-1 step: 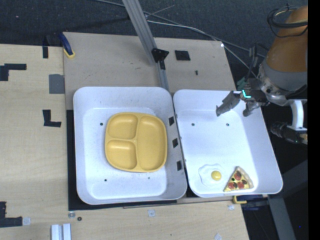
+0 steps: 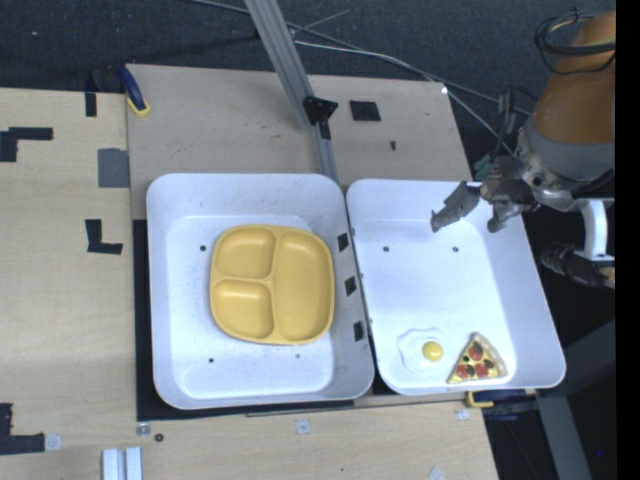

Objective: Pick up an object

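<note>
The wooden bench [image 2: 240, 128] is bearing two white bins. The left bin [image 2: 170, 268] is holding a yellow divided plate [image 2: 271, 284]. The right bin [image 2: 450, 278] is holding a fried egg [image 2: 422, 350] and pizza slice [image 2: 477, 359] near its front edge. The gripper [image 2: 470, 216] is hovering at the far right, fingers spread, holding nothing.

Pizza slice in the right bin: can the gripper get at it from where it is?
Probably yes. The gripper, fingers spread, hangs over the bin's far end with bare floor between it and the pizza slice. The fried egg beside it could crowd a finger.

No readable text

No lettering, label, brand or number can be read anywhere; the black marks on the surface [image 2: 60, 168] are plain tape patches, not signs.
</note>
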Available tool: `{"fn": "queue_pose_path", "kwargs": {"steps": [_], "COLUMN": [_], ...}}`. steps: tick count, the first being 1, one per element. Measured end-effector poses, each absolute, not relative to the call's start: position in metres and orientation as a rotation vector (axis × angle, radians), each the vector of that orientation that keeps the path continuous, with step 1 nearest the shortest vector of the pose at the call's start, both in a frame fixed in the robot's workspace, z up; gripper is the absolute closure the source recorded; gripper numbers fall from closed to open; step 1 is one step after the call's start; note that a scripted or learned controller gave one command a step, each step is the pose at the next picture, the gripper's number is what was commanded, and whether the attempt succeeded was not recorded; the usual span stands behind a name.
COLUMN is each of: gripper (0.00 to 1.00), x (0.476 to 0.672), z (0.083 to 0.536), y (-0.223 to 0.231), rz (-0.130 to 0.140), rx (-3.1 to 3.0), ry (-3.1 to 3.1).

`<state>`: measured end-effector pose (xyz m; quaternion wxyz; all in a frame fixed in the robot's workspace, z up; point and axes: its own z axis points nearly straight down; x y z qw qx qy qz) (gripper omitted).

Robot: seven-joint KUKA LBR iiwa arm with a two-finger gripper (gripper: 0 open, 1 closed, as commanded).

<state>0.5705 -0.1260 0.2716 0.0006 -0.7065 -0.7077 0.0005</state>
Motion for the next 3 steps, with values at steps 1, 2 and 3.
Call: {"fn": "queue_pose_path", "kwargs": {"steps": [1,2,3], "gripper": [0.00,0.00,0.00], "x": [0.568,0.565,0.571], "z": [0.228,0.184,0.123], "y": [-0.128,-0.125,-0.123], "rz": [0.007,0.006,0.007], "rx": [-2.218,-2.218,-2.217], "ry": [-2.220,-2.220,-2.220]}}
